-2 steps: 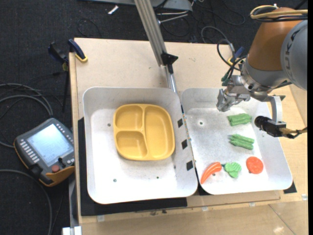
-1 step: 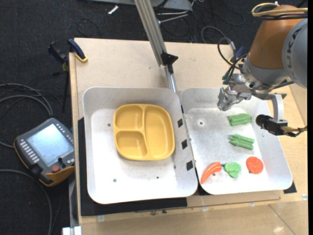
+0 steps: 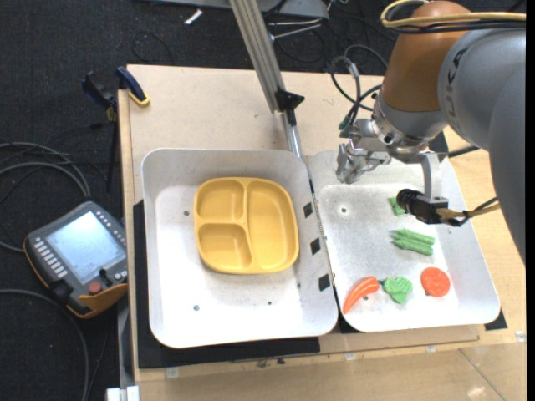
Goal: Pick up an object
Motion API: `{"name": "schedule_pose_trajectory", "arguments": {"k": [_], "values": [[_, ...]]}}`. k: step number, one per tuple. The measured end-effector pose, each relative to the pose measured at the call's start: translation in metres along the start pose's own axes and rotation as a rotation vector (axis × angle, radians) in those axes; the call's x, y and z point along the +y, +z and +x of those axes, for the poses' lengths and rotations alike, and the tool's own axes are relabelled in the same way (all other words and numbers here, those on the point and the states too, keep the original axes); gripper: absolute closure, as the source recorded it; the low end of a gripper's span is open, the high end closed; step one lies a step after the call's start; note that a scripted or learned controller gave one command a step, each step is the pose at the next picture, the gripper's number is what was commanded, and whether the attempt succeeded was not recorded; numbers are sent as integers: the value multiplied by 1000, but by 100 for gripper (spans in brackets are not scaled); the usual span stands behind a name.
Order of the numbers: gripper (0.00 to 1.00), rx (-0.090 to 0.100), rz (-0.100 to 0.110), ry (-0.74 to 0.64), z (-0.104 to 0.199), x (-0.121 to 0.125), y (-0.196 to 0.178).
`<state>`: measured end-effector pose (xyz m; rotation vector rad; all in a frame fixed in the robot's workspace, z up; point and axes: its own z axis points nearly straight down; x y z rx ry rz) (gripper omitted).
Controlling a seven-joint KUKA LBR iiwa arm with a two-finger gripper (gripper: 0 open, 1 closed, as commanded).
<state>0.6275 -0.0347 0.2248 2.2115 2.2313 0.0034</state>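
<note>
Claw | hung at right bin's far edge; grip state could not be told | targets lay apart nearward: beans, tomato, carrot, lettuce | judged poised high to clear wall before descent | tray leftward.

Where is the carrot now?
The carrot lies in the right bin, near its front left corner, just left of a green toy and further left of the red piece.
</note>
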Motion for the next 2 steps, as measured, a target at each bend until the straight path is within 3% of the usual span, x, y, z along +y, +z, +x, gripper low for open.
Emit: {"name": "schedule_pose_trajectory", "arguments": {"k": [2], "values": [[100,0,-1,2,101,17,-16]]}}
